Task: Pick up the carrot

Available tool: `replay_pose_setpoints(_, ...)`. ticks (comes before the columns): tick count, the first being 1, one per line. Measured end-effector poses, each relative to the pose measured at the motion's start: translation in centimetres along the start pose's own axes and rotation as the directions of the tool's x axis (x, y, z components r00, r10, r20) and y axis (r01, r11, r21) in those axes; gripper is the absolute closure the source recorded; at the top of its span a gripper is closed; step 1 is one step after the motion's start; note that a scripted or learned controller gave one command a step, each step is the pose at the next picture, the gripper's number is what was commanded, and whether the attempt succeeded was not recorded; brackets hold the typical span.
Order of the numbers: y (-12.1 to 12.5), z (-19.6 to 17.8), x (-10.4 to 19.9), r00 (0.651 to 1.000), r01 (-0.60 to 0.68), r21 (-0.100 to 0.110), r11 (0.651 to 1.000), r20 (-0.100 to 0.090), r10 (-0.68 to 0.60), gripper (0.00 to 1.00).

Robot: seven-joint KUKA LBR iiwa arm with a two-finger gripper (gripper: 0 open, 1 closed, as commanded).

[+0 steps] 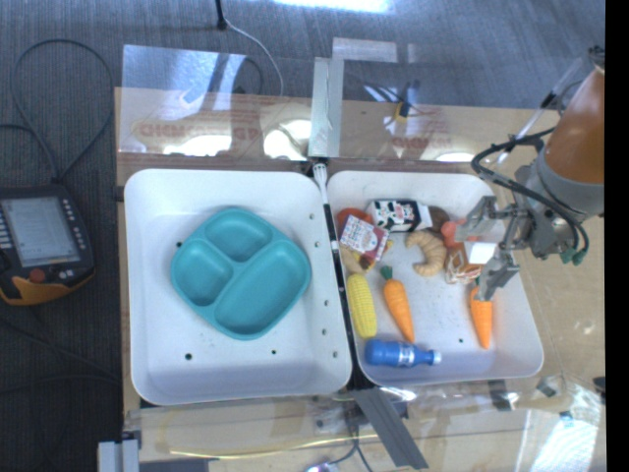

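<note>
two carrots in right bin [521,357]: centre carrot [397,304] beside corn cob [362,303], right carrot [482,324] just below gripper [488,254] | fingers spread, nothing between them | judged light, stiff, smooth toy; tapers, so grip across thick mid-body, not tip

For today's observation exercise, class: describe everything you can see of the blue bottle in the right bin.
The bottle is small, bright blue and looks like plastic, with a white cap at its right end. It lies on its side near the front wall of the right bin, long axis running left to right. It sits just below the corn and the left carrot; whether it touches them cannot be told.
</note>
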State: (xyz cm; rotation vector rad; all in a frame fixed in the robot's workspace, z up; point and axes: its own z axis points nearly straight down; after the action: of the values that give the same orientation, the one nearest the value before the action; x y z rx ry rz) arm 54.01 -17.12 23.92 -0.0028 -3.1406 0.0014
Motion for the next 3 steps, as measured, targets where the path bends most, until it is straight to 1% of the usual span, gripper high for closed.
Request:
replay_pose_setpoints(1,0.0,14.9,1.4,0.998,-0.062,0.003,0.998,0.009,0.062,0.0)
replay_pose_setpoints(2,-0.5,14.7,4.7,0.977,-0.213,-0.002,0.977,0.026,0.213,0.0)
replay_pose_setpoints(3,4.1,14.8,5.0,0.944,-0.33,-0.001,0.944,0.021,0.33,0.0)
